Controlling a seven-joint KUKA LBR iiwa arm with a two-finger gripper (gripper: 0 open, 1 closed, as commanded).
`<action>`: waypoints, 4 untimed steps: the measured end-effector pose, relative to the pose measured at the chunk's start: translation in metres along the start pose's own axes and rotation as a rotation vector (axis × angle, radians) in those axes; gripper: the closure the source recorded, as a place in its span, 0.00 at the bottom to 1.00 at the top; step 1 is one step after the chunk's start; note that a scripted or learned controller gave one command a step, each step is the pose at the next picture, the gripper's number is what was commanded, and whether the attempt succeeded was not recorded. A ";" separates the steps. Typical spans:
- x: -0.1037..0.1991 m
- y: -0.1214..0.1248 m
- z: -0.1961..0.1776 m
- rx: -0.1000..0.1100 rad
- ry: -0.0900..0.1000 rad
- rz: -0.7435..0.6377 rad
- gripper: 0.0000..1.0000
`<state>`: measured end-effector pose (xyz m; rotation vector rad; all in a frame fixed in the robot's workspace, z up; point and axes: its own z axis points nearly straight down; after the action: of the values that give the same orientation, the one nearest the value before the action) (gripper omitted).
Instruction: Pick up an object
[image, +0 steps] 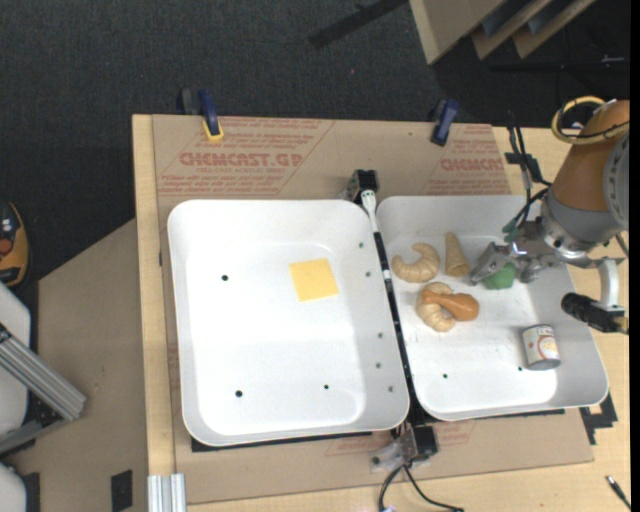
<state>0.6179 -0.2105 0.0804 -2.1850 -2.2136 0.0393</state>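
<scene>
Green object (500, 277) in the right bin (480, 395) — it sits right at the tips of the jaws (497, 264), just beneath them. Arm's low over it from the right. Jaws spread or closed? Can't tell. Croissant (416, 264) and cone (456, 253) lie just left.

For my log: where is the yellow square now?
The yellow square lies flat in the left bin, upper middle, alone, left of the divider.
</scene>
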 end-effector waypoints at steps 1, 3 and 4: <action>0.060 -0.050 -0.002 -0.033 0.001 0.011 0.00; 0.073 0.043 -0.006 -0.045 -0.007 0.011 0.00; 0.072 0.041 -0.020 -0.038 -0.006 0.012 1.00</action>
<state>0.6590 -0.1381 0.0986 -2.2207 -2.2227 0.0042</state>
